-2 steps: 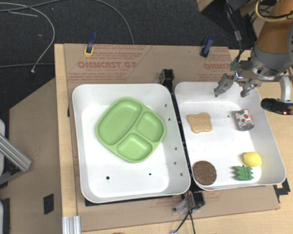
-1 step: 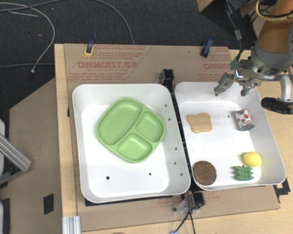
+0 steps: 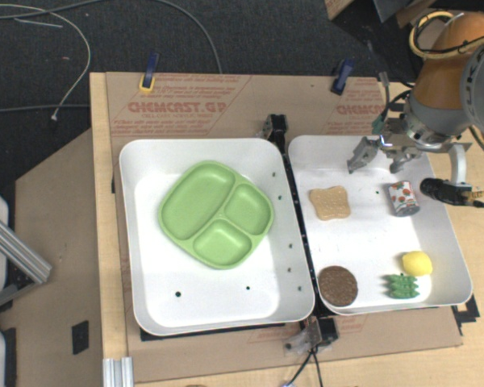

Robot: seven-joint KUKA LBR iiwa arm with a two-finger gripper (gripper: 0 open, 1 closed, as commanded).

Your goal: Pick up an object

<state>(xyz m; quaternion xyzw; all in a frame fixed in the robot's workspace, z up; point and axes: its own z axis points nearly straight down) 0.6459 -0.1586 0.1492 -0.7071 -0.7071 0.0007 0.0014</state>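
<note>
My gripper (image 3: 379, 156) hung open and empty above the right bin (image 3: 444, 240); I judged centring squarely over the toast (image 3: 330, 203) before descending wisest.

Green plate (image 3: 216, 214); white bins (image 3: 145, 297); tan toast (image 3: 330, 203); brown patty (image 3: 337, 285); yellow lemon (image 3: 417, 264); green leaf (image 3: 402, 286); red-patterned can (image 3: 402, 198).

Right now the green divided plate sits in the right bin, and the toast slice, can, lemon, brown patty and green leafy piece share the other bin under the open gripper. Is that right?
One thing is wrong: the camera view shows the green divided plate in the left bin, not the right. The toast slice, can, lemon, brown patty and green leafy piece share the right bin, where the open gripper hovers near its far edge.
</note>
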